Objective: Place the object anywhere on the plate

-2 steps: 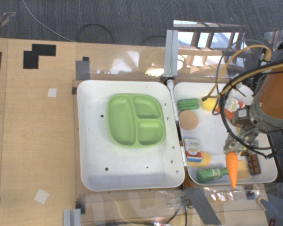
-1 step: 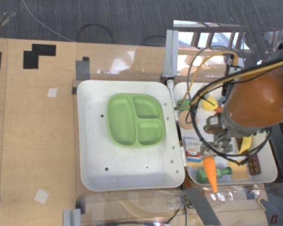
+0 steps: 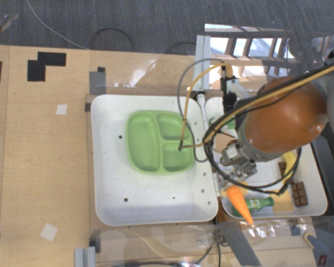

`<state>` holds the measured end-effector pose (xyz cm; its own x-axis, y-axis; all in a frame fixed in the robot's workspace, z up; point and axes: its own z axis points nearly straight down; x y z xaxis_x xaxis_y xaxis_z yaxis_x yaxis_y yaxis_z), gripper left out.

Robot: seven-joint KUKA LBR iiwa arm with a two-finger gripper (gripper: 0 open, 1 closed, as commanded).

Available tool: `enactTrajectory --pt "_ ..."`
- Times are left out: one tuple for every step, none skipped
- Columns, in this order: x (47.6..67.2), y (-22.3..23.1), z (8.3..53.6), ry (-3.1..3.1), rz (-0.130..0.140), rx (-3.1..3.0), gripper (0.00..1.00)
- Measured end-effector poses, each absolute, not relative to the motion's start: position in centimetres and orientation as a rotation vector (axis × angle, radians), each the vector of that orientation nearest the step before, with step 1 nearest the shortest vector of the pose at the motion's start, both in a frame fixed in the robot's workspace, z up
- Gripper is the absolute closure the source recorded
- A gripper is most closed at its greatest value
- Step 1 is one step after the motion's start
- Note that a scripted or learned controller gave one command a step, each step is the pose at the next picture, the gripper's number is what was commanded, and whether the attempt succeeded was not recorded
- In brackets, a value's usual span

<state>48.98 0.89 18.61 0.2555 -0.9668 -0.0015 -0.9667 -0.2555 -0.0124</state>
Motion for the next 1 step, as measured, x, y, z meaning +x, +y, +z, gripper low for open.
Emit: enactTrajectory --pt "54.13 5.35 21.02 1.816 -0.005 -2.553 1.0"
